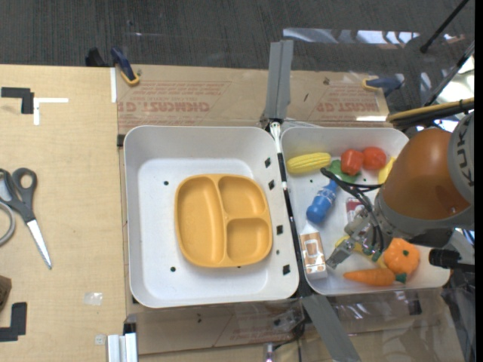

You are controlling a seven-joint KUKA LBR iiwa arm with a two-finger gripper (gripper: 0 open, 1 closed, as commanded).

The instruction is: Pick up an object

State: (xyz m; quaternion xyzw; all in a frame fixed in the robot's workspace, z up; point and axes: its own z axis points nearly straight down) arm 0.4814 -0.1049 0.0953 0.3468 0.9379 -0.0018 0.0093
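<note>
You are looking at the grey arm with its orange band [424, 173] reaching into the right-hand shallow white bin [298, 138], and the two-finger gripper [349, 245] is hanging low over the lower middle of that bin. Whether its tips are spread or pressed together you cannot tell from here (the metal parts and cabling blur into one another), and nothing is showing between them, so in my judgement no pick is made yet.

The candidates are all lying in that bin. A small rectangular packet with a brown label [312, 251] is resting just left of the gripper, near the bin's left wall. An orange plastic carrot [370, 277] is lying along the bottom edge, just below the gripper, with a small orange pumpkin toy [400, 256] beside it to the right. Further up, a blue plastic bottle [321, 203], a yellow toy corn cob [309, 161] and two red round toys [362, 159] are sitting well apart from the tool.

The left-hand white bin [136, 202] is carrying a yellow three-compartment plastic plate [223, 219].

What is left, as I read it: closing on one item and lifting it.
</note>
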